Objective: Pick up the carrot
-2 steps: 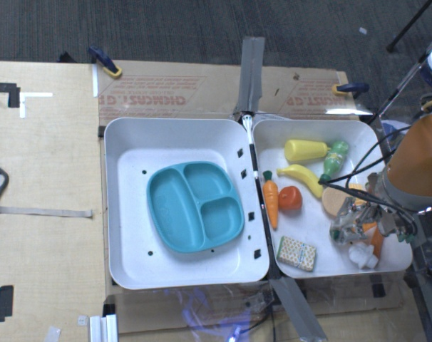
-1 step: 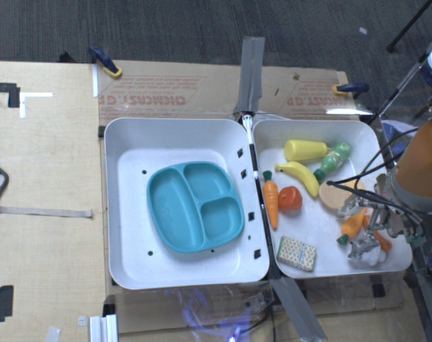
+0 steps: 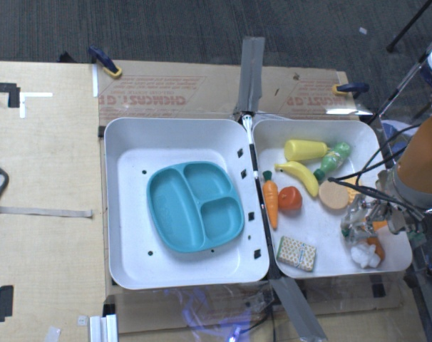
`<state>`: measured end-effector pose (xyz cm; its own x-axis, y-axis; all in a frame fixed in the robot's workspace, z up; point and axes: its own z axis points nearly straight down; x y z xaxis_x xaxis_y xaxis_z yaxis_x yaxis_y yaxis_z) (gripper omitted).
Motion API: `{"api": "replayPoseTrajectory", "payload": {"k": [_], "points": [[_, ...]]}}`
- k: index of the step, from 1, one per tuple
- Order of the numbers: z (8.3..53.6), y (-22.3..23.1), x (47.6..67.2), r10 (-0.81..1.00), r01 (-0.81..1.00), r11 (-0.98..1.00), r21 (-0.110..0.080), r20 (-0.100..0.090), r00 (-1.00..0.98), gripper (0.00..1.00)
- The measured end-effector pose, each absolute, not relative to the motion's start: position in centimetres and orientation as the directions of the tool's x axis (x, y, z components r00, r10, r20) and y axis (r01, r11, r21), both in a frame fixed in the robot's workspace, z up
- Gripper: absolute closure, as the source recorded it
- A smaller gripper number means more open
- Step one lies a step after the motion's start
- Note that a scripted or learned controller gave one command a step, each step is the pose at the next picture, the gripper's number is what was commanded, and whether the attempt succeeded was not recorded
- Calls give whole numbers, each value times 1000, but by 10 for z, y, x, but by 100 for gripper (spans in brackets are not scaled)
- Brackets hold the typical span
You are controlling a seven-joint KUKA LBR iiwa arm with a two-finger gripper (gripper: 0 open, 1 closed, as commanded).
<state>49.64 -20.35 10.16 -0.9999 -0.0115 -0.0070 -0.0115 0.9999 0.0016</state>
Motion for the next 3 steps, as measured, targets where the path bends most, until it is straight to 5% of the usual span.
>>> {"api": "replayPoseTrajectory", "payload": {"k": [1, 2, 3], "points": [[102, -203, 496, -11, -11, 1000, 2, -7, -1000, 0], [92, -136, 494, 12, 12, 1000, 1, -3, -1000, 0], [102, -136, 497, 10, 10, 1000, -1, -8, -1000, 100]]}}
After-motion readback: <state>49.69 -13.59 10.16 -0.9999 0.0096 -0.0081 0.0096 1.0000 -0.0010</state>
